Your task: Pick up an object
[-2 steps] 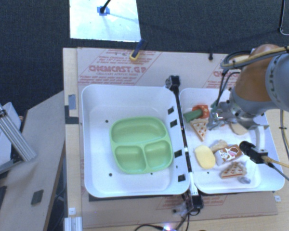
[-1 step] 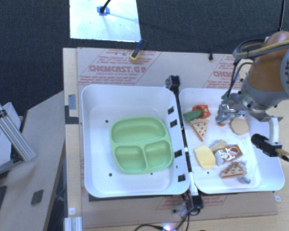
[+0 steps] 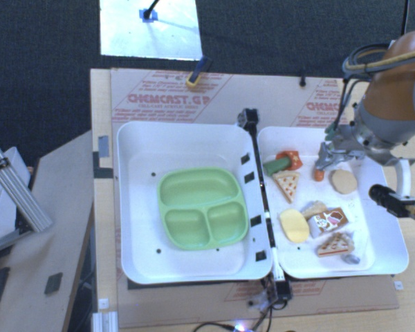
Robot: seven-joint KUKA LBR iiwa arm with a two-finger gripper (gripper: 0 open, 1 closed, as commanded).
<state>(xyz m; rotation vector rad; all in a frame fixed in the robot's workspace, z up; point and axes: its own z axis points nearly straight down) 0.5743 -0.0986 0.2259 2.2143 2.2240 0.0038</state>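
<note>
The right bin (image 3: 384,258) holds several toy food pieces: a red and green pepper piece (image 3: 283,162), a pizza wedge (image 3: 287,184), a yellow oval piece (image 3: 294,225), a small printed packet (image 3: 328,220), a sandwich wedge (image 3: 335,244), a tan round cookie (image 3: 344,181) and a small orange-red piece (image 3: 319,175). My gripper (image 3: 327,159) hangs over the upper part of this bin, its tips just above the orange-red piece and left of the cookie. I see nothing between its fingers.
The left bin (image 3: 135,254) holds a green three-compartment plate (image 3: 201,207). A black divider with clips (image 3: 257,192) runs between the bins. The arm's grey and orange body (image 3: 394,95) covers the right bin's upper right corner. A black part (image 3: 391,200) sticks out at the right rim.
</note>
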